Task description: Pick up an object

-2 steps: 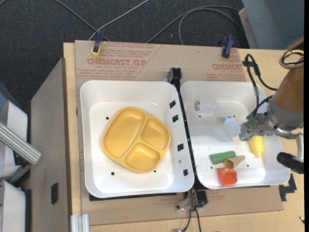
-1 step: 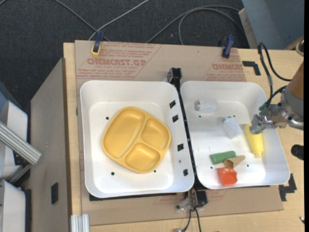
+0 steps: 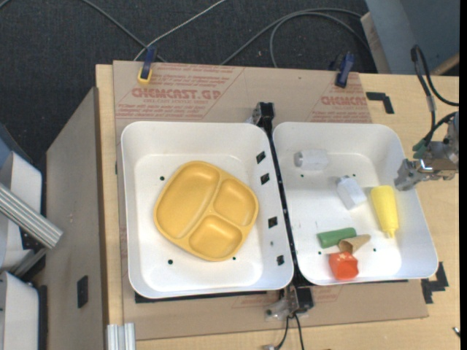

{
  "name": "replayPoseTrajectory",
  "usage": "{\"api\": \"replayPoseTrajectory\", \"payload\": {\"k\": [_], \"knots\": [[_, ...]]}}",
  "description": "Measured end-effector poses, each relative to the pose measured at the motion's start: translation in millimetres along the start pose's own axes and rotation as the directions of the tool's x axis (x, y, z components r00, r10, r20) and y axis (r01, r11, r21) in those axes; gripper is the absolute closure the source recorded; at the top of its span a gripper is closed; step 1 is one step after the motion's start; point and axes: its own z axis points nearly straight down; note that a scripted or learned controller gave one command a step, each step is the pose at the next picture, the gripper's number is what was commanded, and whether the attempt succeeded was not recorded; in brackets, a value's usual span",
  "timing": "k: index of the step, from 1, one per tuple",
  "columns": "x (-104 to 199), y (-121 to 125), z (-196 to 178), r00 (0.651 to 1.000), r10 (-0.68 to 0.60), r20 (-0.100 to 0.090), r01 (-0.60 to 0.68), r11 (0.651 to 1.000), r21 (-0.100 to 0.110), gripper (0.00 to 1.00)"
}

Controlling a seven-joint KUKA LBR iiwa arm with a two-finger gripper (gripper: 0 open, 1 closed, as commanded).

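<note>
The yellow squeeze bottle (image 3: 385,209) lies flat at about three o'clock in the right bin (image 3: 408,268), and looks light, smooth and rounded, so I'd take it across the middle of its body, where it is least likely to roll out. The gripper (image 3: 417,168) sits at the bin's two-o'clock rim; its state I cannot tell. A white block (image 3: 351,192) lies just beside the bottle at nine o'clock, with a green piece (image 3: 336,236) and red toy (image 3: 344,266) toward seven, and a yellow divided plate (image 3: 206,210) occupies the left bin (image 3: 139,268).

left bin (image 3: 139,195): divided plate (image 3: 206,210) | right bin (image 3: 408,254): bottle (image 3: 384,208), small items
</note>
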Motion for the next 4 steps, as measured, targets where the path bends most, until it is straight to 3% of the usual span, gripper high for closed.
{"api": "replayPoseTrajectory", "payload": {"k": [1,4], "knots": [[53.0,10.5,-8.9,1.000,-0.007,-0.003,0.007,1.000,0.001,1.00],[217.9,36.7,21.6,1.000,-0.006,-0.004,0.006,1.000,0.005,1.00]]}}
